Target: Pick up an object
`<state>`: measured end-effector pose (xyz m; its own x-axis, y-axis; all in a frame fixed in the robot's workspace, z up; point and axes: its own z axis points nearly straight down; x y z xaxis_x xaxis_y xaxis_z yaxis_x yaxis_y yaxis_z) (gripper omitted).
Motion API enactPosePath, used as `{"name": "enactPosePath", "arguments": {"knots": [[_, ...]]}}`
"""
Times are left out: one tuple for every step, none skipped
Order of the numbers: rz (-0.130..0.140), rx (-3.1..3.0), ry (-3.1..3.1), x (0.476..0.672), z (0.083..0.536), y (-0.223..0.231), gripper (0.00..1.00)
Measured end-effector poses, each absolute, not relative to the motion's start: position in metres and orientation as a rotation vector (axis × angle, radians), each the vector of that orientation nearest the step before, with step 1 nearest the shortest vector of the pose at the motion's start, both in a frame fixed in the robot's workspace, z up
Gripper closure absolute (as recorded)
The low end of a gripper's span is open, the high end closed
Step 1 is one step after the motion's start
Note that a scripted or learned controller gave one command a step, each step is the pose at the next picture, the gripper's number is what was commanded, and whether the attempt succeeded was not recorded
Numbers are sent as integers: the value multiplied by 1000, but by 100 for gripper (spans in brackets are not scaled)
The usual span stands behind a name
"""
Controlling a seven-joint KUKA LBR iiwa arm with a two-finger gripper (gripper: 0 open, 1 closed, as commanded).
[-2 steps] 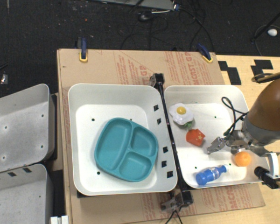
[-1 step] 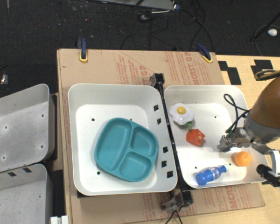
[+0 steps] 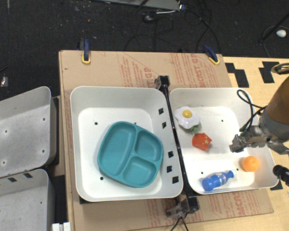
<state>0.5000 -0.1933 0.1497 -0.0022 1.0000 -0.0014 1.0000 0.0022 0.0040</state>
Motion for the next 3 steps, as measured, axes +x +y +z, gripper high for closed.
{"name": "enactPosePath", "arguments": {"knots": [[4,2214,2220,502,203,-194,100],[4,2213,2229,515,197,-143,100],[5,2211,2231,532,212,-87,100]]}}
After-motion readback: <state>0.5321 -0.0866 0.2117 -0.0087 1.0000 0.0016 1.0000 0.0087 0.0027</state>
